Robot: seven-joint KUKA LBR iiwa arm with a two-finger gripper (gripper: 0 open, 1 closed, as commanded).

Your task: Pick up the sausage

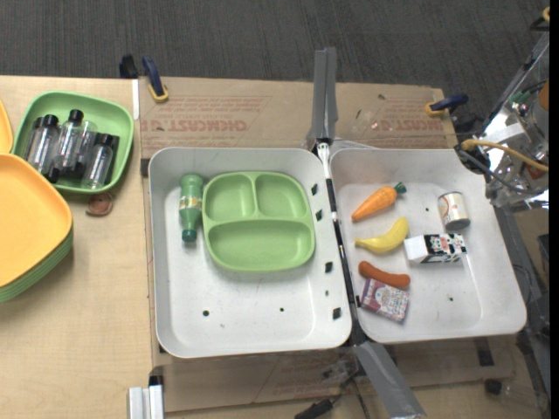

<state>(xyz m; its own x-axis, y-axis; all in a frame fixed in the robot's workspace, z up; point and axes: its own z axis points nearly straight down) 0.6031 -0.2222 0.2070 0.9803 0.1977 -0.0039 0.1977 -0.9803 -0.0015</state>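
The sausage (384, 275) is a short reddish-orange link lying flat in the right bin (489, 312), near its left wall. It rests just above a purple packet (385, 300) and below a banana (384, 236). Part of the arm (515, 160) shows at the right edge of the camera view, beyond the right bin's upper right corner, well away from the sausage.
The right bin also holds a carrot (377, 201), a small can (452, 210) and a black-and-white carton (436, 248). In the left bin (236, 321) lie a green divided plate (258, 220) and a green bottle (190, 206). A green tray of bottles (72, 141) and orange plates (31, 225) sit on the bench at left.
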